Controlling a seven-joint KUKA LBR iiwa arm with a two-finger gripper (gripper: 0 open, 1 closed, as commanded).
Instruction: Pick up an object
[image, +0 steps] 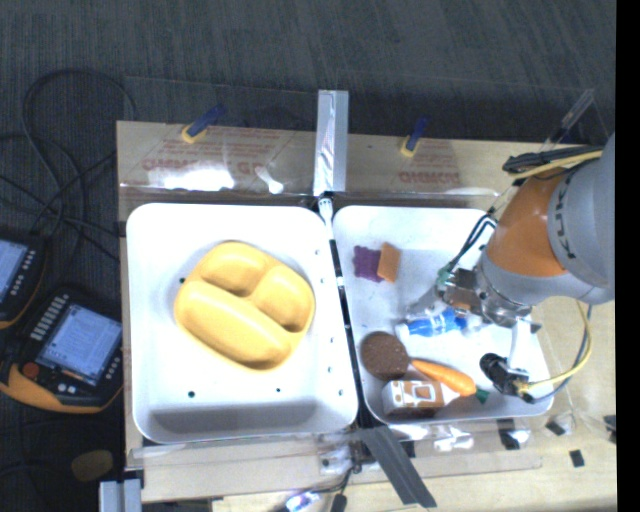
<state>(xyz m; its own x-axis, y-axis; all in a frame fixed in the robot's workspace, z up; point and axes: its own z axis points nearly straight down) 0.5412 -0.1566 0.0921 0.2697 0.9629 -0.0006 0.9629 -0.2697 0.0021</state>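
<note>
Gripper (455, 300) low over right bin (420, 222), fingertips lost in clutter; grip state impossible to tell. Just below, touching or nearly so, blue-and-white bottle (436, 324). Nearby: brown disc (384, 353), carrot (445, 376), brown-labelled packet (416, 396), purple and orange blocks (376, 262). In left bin (150, 400), large yellow form (244, 304).

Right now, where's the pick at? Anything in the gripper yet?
Done: the arm has reached into the right bin, and the gripper sits low beside the blue-and-white bottle. In hand: nothing I can confirm; the view doesn't show any item between the fingers. Left: the grasp and lift. The bottle, carrot, brown disc and purple and orange blocks all lie in the bin.
</note>
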